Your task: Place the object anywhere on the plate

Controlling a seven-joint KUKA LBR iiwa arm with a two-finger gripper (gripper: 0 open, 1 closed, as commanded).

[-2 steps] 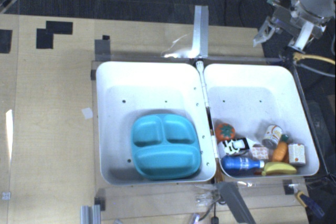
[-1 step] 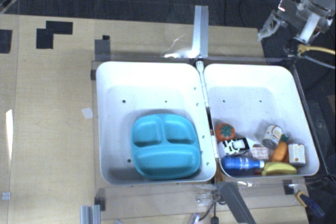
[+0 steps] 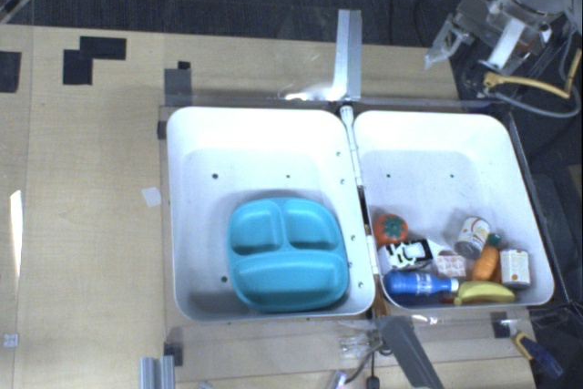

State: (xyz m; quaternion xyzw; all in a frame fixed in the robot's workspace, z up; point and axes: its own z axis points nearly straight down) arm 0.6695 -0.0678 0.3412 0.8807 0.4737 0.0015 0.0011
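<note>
Left bin [image 3: 182,196]: blue plate [image 3: 288,252] with three compartments, lying toward the near side. Right bin [image 3: 510,159]: objects clustered along the near edge, namely a red-orange toy [image 3: 390,228], a blue bottle [image 3: 417,287], a banana [image 3: 485,292], a carrot [image 3: 486,261], a can [image 3: 472,235] and a small carton [image 3: 515,268]. Pincer [image 3: 469,36] sits above the right bin's far corner, off the counter edge; open or closed cannot be told.
</note>
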